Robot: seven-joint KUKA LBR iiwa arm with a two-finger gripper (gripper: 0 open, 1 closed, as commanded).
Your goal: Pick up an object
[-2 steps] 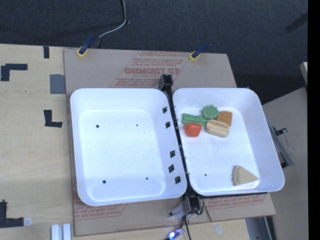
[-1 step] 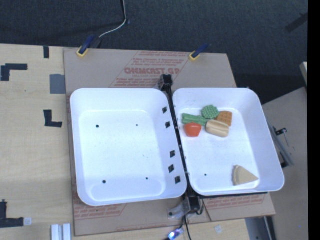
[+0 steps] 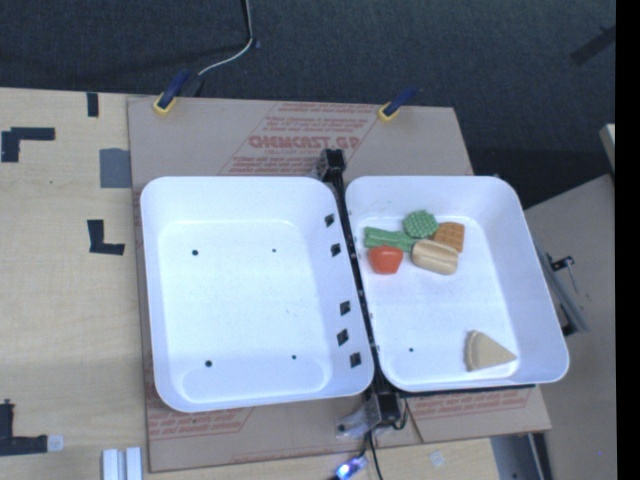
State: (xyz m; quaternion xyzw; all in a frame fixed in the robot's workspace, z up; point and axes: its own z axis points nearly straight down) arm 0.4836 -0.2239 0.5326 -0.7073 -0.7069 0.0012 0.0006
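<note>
The right bin holds a cluster of toy foods near its upper middle: a green vegetable piece, a red tomato-like piece, a tan bread roll and an orange piece. They touch or nearly touch each other. A tan wedge lies alone near the bin's front right corner.
The left bin stands beside the right one, joined along a black clipped seam. Both rest on a brown board with yellow and blue clamps at its far edge. A white cable runs behind.
</note>
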